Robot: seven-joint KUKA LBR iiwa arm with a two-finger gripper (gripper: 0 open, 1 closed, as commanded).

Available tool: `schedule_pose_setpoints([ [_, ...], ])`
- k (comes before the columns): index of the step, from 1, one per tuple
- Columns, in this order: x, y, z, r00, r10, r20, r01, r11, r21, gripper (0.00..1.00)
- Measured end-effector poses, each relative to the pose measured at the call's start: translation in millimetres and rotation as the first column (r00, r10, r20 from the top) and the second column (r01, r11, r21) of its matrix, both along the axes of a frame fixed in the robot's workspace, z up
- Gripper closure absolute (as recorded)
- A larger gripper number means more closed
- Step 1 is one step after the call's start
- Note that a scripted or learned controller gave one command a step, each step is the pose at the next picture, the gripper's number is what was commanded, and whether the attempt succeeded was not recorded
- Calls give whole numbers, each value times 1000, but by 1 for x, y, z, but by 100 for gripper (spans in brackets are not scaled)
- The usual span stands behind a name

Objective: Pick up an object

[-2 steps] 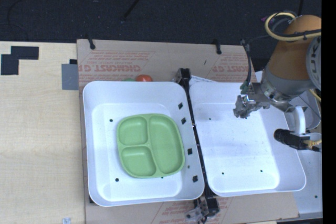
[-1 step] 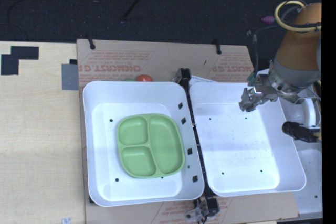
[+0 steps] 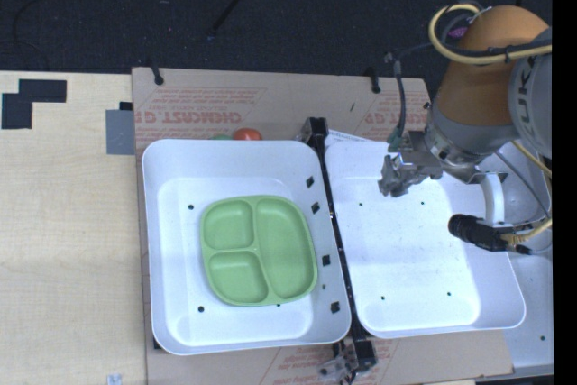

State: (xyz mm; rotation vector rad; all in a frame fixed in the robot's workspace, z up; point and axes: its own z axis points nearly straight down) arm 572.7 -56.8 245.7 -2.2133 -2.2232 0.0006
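Observation:
A light green divided plate (image 3: 258, 250) with three compartments lies flat in the middle of the left bin (image 3: 171, 194). My gripper (image 3: 395, 180) hangs over the upper left part of the right bin (image 3: 433, 302), well to the right of the plate. I see nothing between its fingers. A small red and green object (image 3: 244, 135) lies on the cardboard just behind the left bin's back rim, partly hidden by that rim.
Brown cardboard (image 3: 270, 104) lies under both bins. A black divider with clips (image 3: 326, 221) runs between the bins. The pale wooden bench (image 3: 63, 239) extends to the left. The arm's orange and grey wrist (image 3: 482, 77) rises above the right bin's back right corner.

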Motion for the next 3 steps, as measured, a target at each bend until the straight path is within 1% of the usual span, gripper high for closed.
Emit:
schedule_pose_setpoints([
  [1,6,56,-1,1000,1,0,-1,1000,-1,100],
  [2,-4,112,-16,1000,0,-2,0,1000,-1,100],
  [3,-2,163,-27,1000,0,-2,0,1000,-2,100],
])
